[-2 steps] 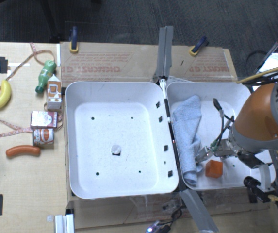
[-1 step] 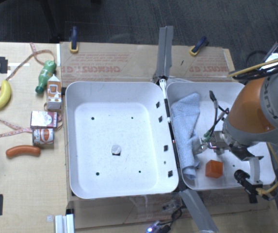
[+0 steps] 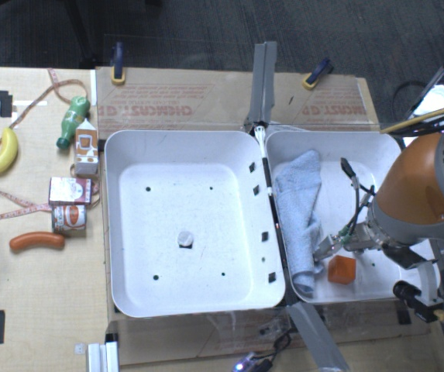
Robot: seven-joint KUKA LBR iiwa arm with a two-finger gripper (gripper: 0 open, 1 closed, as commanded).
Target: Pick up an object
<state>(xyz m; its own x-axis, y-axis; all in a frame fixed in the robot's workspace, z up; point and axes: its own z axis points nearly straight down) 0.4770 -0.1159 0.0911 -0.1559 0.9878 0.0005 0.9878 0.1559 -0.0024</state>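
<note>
My gripper (image 3: 332, 246) is low in the right bin (image 3: 376, 289), reaching in from the right under the orange band of the arm (image 3: 415, 184). An orange block (image 3: 342, 270) lies on the bin floor just below and in front of the gripper tip, close to it. A light blue towel (image 3: 299, 208) is bunched along the bin's left side, touching the gripper's left. A thin black object (image 3: 350, 172) lies at the back of this bin. A small grey round piece (image 3: 186, 240) rests in the left bin (image 3: 129, 208).
A grey divider bar (image 3: 263, 84) runs between the bins at the back. On the bench to the left lie a banana (image 3: 1, 153), a green bottle (image 3: 72, 119), a small carton (image 3: 87, 150), a can (image 3: 70, 218) and a sausage (image 3: 37, 242).
</note>
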